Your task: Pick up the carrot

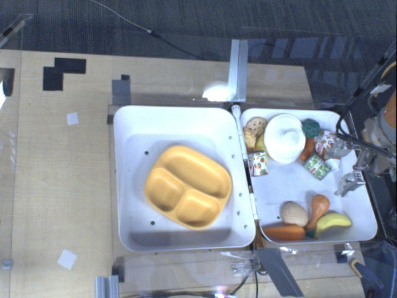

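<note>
Nearest the camera, along the front wall of the right-hand shallow white bin (366,231), lay a long orange-red sausage-like toy (284,232), with a beige egg-shaped toy (294,213) behind it and a yellow plastic banana (333,221) to its right. The orange plastic carrot (317,208) stood tilted between egg and banana, touching the banana. The metal two-finger gripper (352,183) hovered near the bin's right wall, apart from the carrot, its fingers slightly spread and holding nothing. The left white bin (124,166) held a yellow divided plastic plate (188,185).

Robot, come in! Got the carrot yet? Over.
Pincer at right bin's right edge, nothing between its fingers. Carrot untouched, bottom of bin. Banana touching it.
</note>
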`<state>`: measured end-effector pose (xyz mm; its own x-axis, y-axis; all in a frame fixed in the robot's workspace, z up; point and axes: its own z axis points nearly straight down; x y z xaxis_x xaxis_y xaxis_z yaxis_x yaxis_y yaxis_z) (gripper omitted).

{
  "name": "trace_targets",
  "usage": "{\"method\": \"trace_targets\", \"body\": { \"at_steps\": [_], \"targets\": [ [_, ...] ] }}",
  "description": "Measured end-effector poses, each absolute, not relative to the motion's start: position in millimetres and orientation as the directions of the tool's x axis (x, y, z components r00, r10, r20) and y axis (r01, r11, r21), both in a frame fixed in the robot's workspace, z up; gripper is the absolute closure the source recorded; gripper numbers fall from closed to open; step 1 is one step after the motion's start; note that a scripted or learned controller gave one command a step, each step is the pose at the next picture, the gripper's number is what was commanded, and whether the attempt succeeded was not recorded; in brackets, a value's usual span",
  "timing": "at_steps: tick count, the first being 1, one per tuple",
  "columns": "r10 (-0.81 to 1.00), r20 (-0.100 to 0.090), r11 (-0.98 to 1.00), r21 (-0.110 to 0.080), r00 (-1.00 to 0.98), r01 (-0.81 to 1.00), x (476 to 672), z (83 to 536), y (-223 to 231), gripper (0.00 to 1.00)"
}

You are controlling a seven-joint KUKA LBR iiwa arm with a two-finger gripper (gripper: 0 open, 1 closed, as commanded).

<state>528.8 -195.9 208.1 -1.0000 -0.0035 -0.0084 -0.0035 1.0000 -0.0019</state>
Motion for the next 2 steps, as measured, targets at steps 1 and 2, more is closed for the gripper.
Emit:
{"method": "trace_targets", "body": {
  "at_steps": [1,2],
  "targets": [
    [0.034,-0.014,0.999,-0.003,-0.999,0.034,508.9,92,-159,0.0],
    [0.404,-0.016,0.915,0.005,-0.914,0.404,492.1,90,-96,0.0]
  ]
}}
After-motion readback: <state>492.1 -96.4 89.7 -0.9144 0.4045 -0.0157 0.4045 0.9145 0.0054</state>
